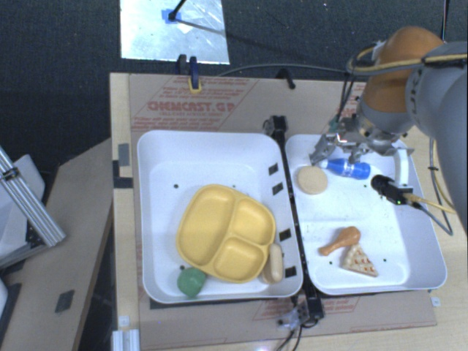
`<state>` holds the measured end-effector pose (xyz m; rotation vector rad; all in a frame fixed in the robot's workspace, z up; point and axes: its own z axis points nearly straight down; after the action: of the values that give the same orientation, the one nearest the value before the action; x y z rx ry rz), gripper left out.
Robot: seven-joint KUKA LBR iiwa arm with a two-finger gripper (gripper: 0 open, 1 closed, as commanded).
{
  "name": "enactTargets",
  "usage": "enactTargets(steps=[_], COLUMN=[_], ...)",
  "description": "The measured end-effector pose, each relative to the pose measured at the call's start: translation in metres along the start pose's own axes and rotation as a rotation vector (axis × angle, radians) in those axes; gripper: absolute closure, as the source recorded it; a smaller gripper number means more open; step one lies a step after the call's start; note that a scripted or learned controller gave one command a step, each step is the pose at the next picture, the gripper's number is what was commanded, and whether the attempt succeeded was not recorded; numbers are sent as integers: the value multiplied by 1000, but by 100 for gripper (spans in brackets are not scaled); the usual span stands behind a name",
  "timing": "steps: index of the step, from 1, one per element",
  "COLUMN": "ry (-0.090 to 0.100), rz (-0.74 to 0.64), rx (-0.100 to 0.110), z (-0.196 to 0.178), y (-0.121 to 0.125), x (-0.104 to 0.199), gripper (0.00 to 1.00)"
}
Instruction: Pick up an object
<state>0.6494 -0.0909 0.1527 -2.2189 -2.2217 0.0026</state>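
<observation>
In the right bin (420, 218) lie a blue cylinder (351, 169), a round beige cookie (313, 180), a toy drumstick (341, 240) and a pizza slice (360, 261). My gripper (338, 155) hangs over the bin's far part, just above the blue cylinder and right of the cookie. Its fingers stand spread apart, open, with nothing held between them. The blue cylinder rests on the bin floor just below the fingertips.
The left bin (164, 159) holds a yellow divided tray (225, 232), a green ball (191, 281) and a beige bread roll (275, 263). A ridge with black clips separates the bins. The grey arm (428, 79) enters from the right.
</observation>
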Motion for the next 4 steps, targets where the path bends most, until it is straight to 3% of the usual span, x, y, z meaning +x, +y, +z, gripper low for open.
enactTargets(steps=[2,3,4], ry=[1,0,-1], rz=[-2,-4,-3], rx=[0,-7,-10], z=[67,56,1], y=[1,2,14], x=[7,7,6], gripper=[0,100,100])
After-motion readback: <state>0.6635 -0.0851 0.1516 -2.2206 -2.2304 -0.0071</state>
